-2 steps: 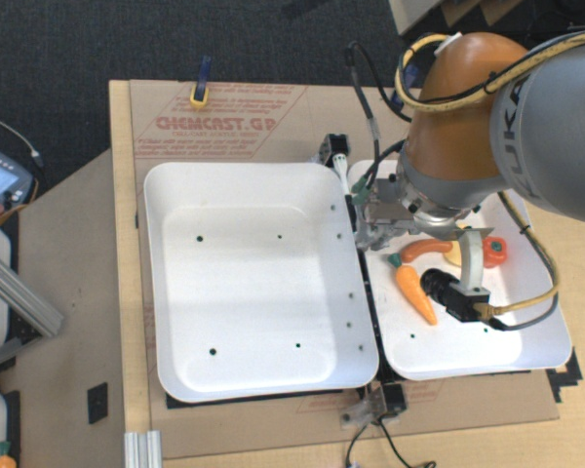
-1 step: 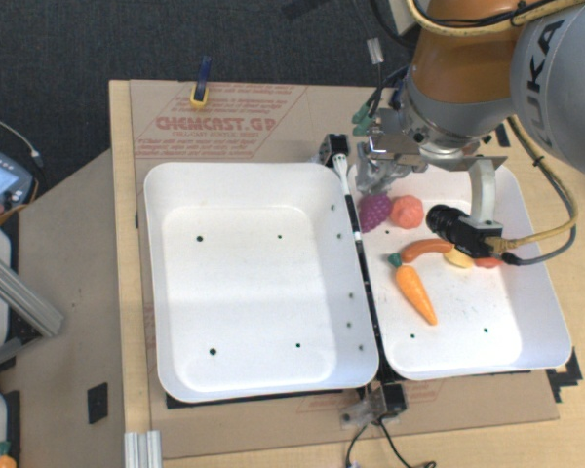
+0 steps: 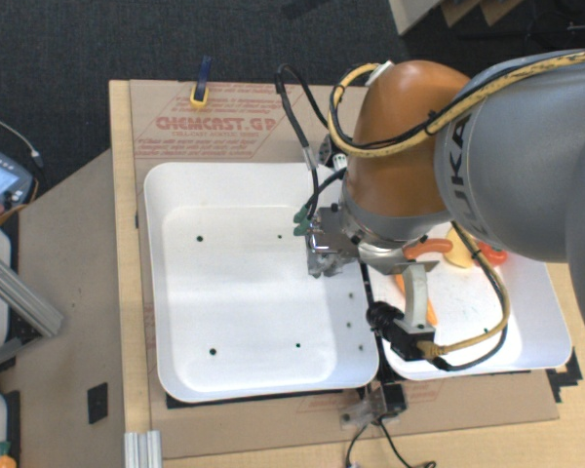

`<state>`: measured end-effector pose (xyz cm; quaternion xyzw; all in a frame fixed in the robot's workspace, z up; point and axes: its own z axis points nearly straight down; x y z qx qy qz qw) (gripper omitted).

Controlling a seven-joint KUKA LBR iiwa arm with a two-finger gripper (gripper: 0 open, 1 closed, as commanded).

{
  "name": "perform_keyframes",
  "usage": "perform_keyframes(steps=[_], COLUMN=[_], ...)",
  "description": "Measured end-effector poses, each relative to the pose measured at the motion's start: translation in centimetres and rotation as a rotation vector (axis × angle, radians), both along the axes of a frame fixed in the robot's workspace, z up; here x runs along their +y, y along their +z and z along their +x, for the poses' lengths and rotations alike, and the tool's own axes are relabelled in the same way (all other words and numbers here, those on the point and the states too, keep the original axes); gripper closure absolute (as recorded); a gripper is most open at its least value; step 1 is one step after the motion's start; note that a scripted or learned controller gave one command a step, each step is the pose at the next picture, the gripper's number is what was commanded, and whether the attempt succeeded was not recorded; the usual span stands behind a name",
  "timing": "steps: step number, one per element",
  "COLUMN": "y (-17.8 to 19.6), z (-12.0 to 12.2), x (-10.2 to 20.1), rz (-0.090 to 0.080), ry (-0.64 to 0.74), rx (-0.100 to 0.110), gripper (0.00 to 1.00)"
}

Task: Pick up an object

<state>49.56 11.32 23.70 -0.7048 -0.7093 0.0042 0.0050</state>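
Observation:
My gripper [image 3: 321,254] hangs under the big orange wrist band [image 3: 405,144], over the right edge of the left white bin [image 3: 175,291]. A small green bit [image 3: 299,223] shows beside the gripper's left side; I cannot tell what it belongs to. In the right white bin [image 3: 536,339], partly hidden by the arm, lie an orange carrot-like piece [image 3: 430,309], an orange-handled item [image 3: 428,250], a yellow piece [image 3: 463,254] and a small red-orange piece [image 3: 493,256]. Nothing shows beneath the gripper.
The grey arm [image 3: 536,154] covers much of the right bin. Black and yellow cables [image 3: 458,344] loop down from the wrist over that bin's front. A cardboard sheet [image 3: 214,120] lies under both bins, with a yellow-blue clip [image 3: 201,91] at its back edge.

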Motion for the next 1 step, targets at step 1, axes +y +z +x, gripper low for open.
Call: perform_keyframes(steps=[1], y=[-2.76], z=[7.27], x=[-5.06], rz=[-0.004], ry=[-0.011], rx=[-0.016], gripper=[1.0])
